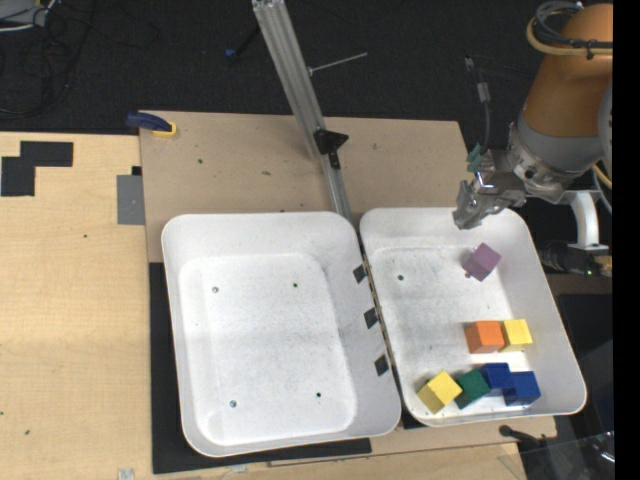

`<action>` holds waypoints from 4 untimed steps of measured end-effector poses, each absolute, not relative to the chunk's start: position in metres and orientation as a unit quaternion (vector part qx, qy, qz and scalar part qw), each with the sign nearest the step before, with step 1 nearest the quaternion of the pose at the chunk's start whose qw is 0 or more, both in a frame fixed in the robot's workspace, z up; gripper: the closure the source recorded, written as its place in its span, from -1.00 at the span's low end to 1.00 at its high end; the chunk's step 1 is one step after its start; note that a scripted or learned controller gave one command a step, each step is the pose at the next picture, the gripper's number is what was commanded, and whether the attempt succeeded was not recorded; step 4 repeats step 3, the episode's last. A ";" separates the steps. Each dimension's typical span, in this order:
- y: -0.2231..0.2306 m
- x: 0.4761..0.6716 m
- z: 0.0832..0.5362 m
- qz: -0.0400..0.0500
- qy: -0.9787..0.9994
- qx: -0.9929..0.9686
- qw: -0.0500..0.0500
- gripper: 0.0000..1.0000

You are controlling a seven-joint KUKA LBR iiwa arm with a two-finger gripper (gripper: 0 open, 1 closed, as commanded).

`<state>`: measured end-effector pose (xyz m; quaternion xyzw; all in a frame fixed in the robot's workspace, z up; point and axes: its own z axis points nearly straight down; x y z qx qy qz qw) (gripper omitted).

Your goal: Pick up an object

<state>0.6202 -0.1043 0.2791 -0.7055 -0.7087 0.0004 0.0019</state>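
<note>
A purple cube lies in the upper part of the right bin. Lower in that bin sit an orange cube and a yellow cube side by side. Near the front rim are another yellow block, a green block and blue blocks. My gripper hangs over the bin's back rim, a little above and left of the purple cube, with nothing visible between its fingers.
The left bin lies beside the right one, joined by black clips. A slanted metal rail runs from the back down to the bins' junction. The bench's wooden surface extends to the left.
</note>
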 end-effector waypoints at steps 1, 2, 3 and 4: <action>-0.056 0.600 0.261 0.001 -0.708 -0.706 0.003 1.00; -0.009 0.580 0.246 0.002 -0.708 -0.706 0.003 1.00; 0.040 0.565 0.231 0.001 -0.708 -0.706 0.003 1.00; 0.040 0.565 0.231 0.001 -0.708 -0.706 0.003 1.00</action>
